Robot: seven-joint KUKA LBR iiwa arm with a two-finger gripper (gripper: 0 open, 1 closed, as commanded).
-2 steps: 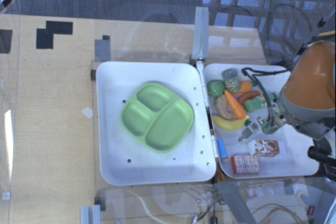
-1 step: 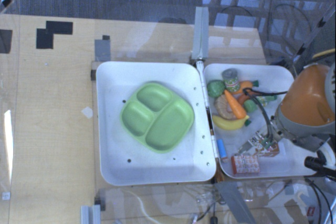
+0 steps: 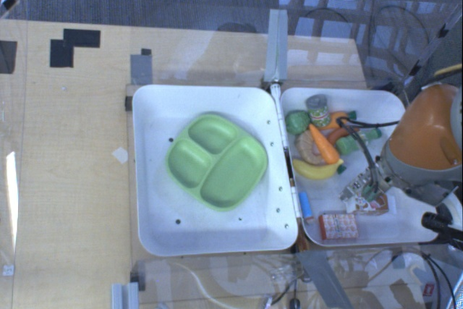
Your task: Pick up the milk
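In the right bin (image 3: 405,108), a small white and red carton that looks like the milk (image 3: 379,207) lies flat near the front right. It is partly covered by the arm's tool. My gripper (image 3: 364,188) hangs low right over the carton's left end, at the end of the grey arm with its orange band (image 3: 430,130). Whether it touches the carton is hidden from this angle.
A red patterned box (image 3: 338,226) lies just left of the carton, and a blue tube (image 3: 306,205) by the bin's left wall. Banana (image 3: 316,169), carrot (image 3: 324,145), can (image 3: 317,109) and green items crowd the back left. The left bin (image 3: 155,228) holds a green divided plate (image 3: 217,159).
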